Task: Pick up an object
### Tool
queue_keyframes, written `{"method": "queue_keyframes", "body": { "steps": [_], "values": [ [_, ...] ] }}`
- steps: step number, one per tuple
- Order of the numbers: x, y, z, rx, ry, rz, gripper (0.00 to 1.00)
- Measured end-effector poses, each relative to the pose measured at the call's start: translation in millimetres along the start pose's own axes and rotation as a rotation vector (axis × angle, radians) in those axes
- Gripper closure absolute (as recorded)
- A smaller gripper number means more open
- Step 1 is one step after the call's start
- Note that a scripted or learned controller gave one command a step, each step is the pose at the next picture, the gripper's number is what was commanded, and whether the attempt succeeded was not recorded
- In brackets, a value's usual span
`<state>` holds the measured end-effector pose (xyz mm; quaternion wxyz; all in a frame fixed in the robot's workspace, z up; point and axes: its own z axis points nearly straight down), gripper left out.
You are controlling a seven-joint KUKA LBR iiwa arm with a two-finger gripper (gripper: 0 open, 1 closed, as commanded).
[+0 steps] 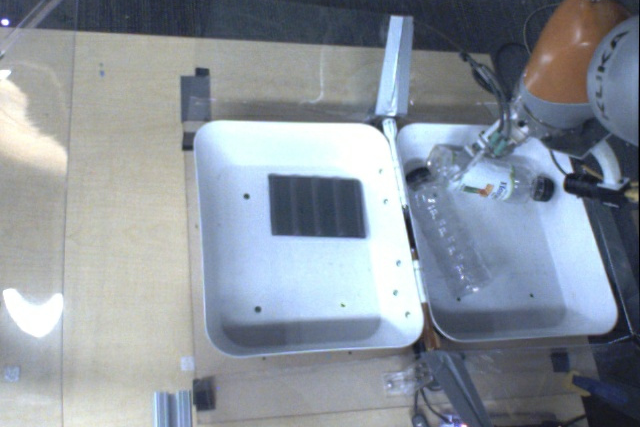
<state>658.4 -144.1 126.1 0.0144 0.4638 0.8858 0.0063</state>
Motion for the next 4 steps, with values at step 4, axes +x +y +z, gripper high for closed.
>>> {"method": "queue_keyframes", "body": {
  "steps": [4],
  "values": [
    [7,17,11,0.049,0.006,-0.07,0.0]
  ]
}}
